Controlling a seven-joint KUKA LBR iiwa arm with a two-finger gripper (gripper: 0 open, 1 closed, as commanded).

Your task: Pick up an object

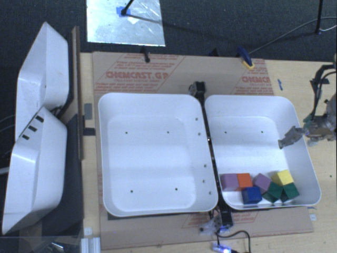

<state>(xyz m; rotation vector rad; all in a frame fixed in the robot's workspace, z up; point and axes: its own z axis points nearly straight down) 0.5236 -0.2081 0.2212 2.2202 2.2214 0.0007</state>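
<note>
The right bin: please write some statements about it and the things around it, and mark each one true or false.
1. The blocks lie along the near edge of the right bin. True.
2. The orange block lies in the left bin. False: it lies in the right bin, between two purple blocks.
3. The gripper is above the right side of the right bin. True.
4. The gripper touches the yellow block. False: it is apart from all the blocks, farther back in the bin.
5. The blue block lies beside a green block. True.
</note>
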